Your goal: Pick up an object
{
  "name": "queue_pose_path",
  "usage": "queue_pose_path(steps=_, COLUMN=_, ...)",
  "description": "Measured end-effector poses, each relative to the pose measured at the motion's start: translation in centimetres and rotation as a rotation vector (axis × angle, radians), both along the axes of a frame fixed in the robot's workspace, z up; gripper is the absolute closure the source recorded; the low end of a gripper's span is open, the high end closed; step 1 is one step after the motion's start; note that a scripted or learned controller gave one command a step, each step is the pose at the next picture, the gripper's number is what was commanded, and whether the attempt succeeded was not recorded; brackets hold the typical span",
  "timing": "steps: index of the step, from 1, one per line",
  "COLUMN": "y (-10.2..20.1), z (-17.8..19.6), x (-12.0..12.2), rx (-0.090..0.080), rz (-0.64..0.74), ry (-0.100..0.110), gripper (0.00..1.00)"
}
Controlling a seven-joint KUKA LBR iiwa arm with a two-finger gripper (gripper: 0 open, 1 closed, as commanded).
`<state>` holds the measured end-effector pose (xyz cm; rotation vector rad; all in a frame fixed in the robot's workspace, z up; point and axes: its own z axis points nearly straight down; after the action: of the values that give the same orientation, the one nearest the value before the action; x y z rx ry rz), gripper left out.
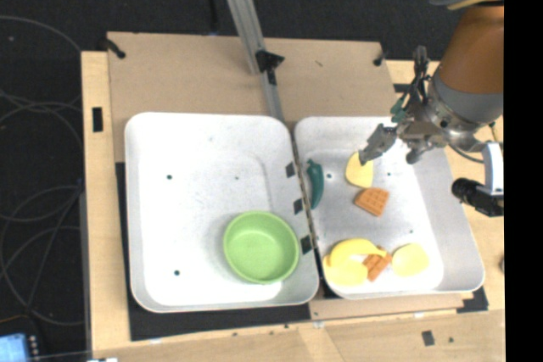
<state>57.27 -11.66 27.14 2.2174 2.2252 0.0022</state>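
Green bowl [260,246] in L bin; end effector [394,150] spread apart, empty, above R bin.

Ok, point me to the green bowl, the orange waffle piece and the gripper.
green bowl [260,246]: camera view, on the inside floor of the bowl, left bin.
orange waffle piece [372,201]: camera view, on the middle of its top face, right bin.
gripper [392,150]: camera view, midway between the two fingertips.

Tan bench [195,72] with two white bins, left [153,182] and right [441,216], side by side.
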Motion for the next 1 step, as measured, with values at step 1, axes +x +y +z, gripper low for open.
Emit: queue_pose_path(steps=1, y=-0.01, z=0.01, x=0.0, rx=0.0, rz=-0.001, ry=-0.001, gripper=0.0)
